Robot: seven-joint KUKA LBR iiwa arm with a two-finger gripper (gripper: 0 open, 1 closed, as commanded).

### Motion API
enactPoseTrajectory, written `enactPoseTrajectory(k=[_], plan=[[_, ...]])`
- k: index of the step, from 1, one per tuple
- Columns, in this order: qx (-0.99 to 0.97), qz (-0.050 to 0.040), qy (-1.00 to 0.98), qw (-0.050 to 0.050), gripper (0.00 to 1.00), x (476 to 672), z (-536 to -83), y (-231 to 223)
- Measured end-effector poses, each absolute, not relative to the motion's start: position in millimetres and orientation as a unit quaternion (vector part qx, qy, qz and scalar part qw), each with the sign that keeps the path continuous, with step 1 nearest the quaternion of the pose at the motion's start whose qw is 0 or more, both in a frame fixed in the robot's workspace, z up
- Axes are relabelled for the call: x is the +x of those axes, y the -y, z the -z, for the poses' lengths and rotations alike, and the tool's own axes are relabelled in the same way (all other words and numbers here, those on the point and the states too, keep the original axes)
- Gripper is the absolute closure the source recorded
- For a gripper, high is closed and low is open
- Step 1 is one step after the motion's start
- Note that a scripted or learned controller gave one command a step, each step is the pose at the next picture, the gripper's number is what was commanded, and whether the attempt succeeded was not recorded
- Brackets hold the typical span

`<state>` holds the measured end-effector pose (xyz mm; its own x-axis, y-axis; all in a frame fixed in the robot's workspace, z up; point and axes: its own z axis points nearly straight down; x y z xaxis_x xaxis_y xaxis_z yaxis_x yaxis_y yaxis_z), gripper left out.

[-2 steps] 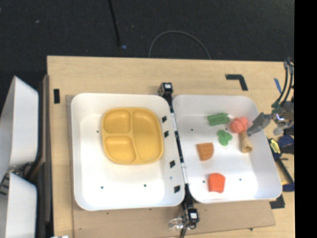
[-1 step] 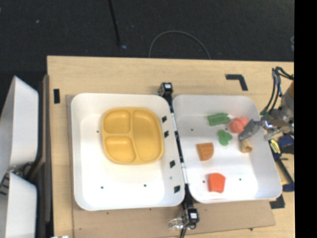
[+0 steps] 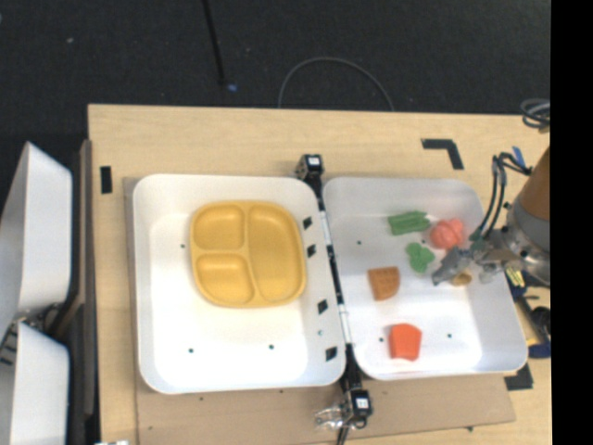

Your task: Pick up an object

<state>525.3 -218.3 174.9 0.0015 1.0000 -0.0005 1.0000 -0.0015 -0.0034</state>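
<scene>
Fingers of the gripper (image 3: 454,269) hang low in the right bin (image 3: 371,202), their spread too blurred to tell, nothing seen between them. Nearest, touching or just up-left of the tips, lies one pink object (image 3: 447,233). Two green pieces (image 3: 408,222) lie left, long axis sideways; one brown block (image 3: 384,282); one orange block (image 3: 405,340). One yellow divided plate (image 3: 248,252) sits in the left bin (image 3: 157,341).
</scene>
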Motion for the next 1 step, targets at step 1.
enactPoseTrajectory(k=[1], plan=[[-0.708, -0.0011, 0.706, 0.0, 0.0, 528.9, -131.7, 222.0]])
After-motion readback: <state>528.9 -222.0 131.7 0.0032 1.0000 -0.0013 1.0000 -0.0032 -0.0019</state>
